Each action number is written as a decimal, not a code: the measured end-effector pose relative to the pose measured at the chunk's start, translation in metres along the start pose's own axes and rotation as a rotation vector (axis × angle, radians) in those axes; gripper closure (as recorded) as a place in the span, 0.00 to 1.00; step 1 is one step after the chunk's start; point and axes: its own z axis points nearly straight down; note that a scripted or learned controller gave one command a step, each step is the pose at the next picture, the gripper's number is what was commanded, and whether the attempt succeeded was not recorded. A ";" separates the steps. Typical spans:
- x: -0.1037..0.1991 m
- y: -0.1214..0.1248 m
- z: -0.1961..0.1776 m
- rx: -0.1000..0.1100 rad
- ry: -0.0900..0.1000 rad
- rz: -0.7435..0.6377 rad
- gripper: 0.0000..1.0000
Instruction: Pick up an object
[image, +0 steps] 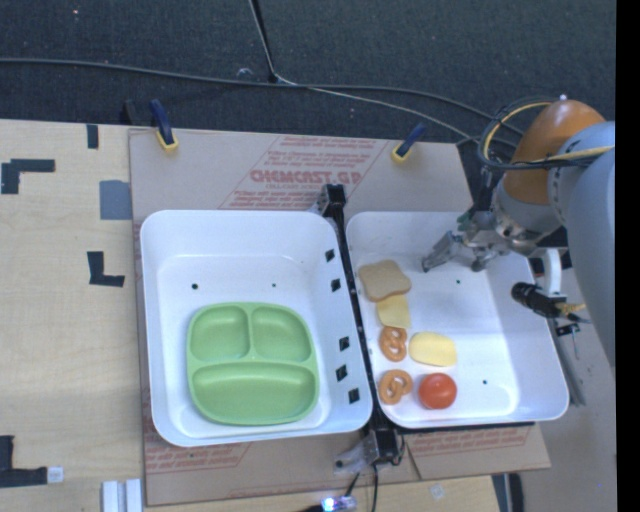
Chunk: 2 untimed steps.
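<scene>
In the right bin (530, 400), along its left side, lie a slice of toast (384, 279), a pale yellow piece (394, 312), two orange pretzels (393, 344) (395, 386), a yellow rounded piece (433, 349) and a red tomato (437, 391). My gripper (455, 262) hangs over the upper middle of this bin, up and to the right of the toast. It is open, with its fingers spread and nothing between them.
The left bin (160, 260) holds a green divided plate (252, 362). A black divider (343, 300) runs between the two bins. The arm's grey body and orange band (560, 135) stand over the right bin's far right corner. Cables cross the dark floor behind.
</scene>
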 end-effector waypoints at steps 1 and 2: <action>0.000 0.001 -0.013 -0.005 -0.003 -0.002 1.00; -0.002 -0.001 -0.056 -0.004 0.002 0.002 1.00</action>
